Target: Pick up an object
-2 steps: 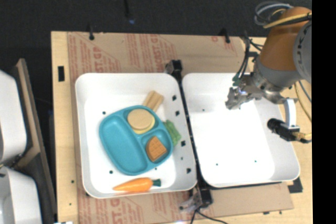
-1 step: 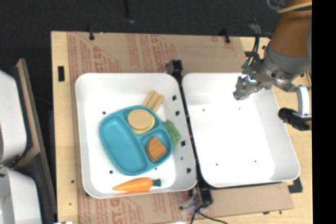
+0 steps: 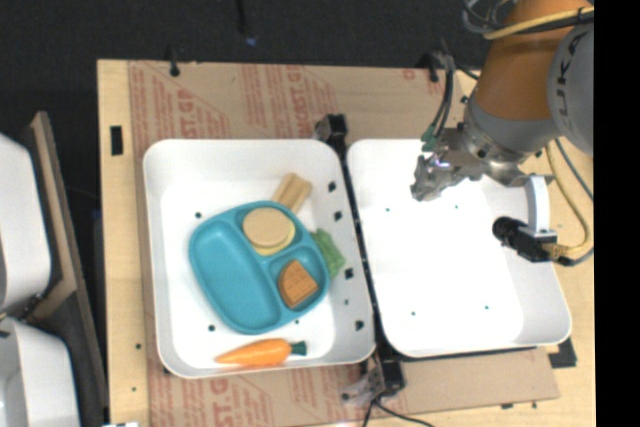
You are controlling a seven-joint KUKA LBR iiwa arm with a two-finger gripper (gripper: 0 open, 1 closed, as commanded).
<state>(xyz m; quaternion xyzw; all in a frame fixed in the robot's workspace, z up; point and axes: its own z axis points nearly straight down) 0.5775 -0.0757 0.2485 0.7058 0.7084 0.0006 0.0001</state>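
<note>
The gripper, finger state not discernible, is held over the right bin's far-left corner, while every object, the carrot included, is seen in the left bin.

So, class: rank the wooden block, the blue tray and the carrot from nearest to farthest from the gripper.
Gripper is above the right bin.
1. Wooden block, top of the left bin.
2. Blue tray, middle of that bin.
3. Carrot, along its bottom edge.

Blue divided tray holding round cracker, left bin, carrot beside
</note>
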